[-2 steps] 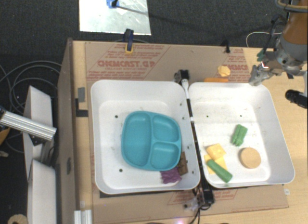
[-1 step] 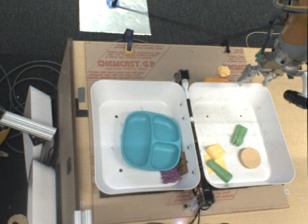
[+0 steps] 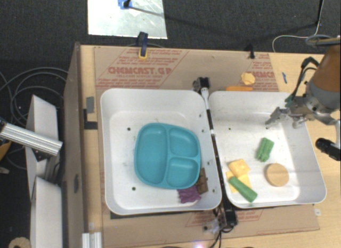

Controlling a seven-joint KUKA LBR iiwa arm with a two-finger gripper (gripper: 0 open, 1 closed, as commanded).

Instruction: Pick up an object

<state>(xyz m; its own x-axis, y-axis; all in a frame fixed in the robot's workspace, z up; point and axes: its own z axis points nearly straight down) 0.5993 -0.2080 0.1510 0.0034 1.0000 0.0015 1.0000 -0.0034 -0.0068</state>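
Observation:
My gripper (image 3: pixel 285 119) hangs over the upper right part of the right bin (image 3: pixel 306 145), with its two fingers spread open and nothing between them. Below it in that bin lie a short green piece (image 3: pixel 264 149), a round tan disc (image 3: pixel 277 174), a yellow block (image 3: pixel 239 168) and a longer green piece (image 3: pixel 243 189). The short green piece lies closest, a little below and left of the fingers.
The left bin (image 3: pixel 114 135) holds a teal divided plate (image 3: pixel 167 155), with a purple item (image 3: pixel 187 194) and a brown item (image 3: pixel 203 183) at its lower right. A yellow object (image 3: pixel 248 78) and an orange strip (image 3: pixel 239 88) lie on the bench behind the right bin.

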